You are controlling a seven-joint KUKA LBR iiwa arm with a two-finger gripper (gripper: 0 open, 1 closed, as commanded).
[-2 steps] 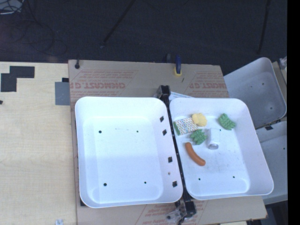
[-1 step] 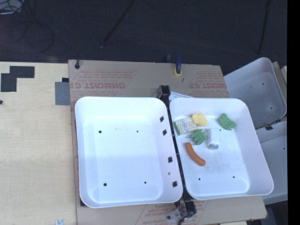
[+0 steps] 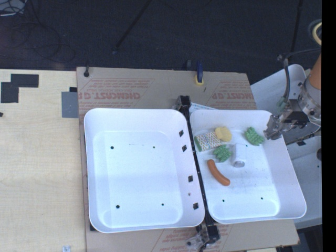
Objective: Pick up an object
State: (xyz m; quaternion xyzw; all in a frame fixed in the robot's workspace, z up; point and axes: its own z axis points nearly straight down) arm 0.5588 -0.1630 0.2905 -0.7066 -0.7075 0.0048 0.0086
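**Five objects in the right bin, gripper at its far right rim**

Two white bins sit side by side on the surface; five small objects are counted, plus one grey bit. The arm (image 3: 315, 83) reaches in from the right, its gripper (image 3: 274, 128) low over the right bin's (image 3: 286, 193) rim; whether it is open or closed I cannot tell. The right bin holds a green piece (image 3: 254, 136) nearest the gripper, a yellow piece (image 3: 223, 134), a checkered block (image 3: 208, 140), a second green piece (image 3: 222, 153), an orange sausage (image 3: 218, 172) and the small grey bit (image 3: 239, 163); the left bin (image 3: 100, 193) lies alongside.
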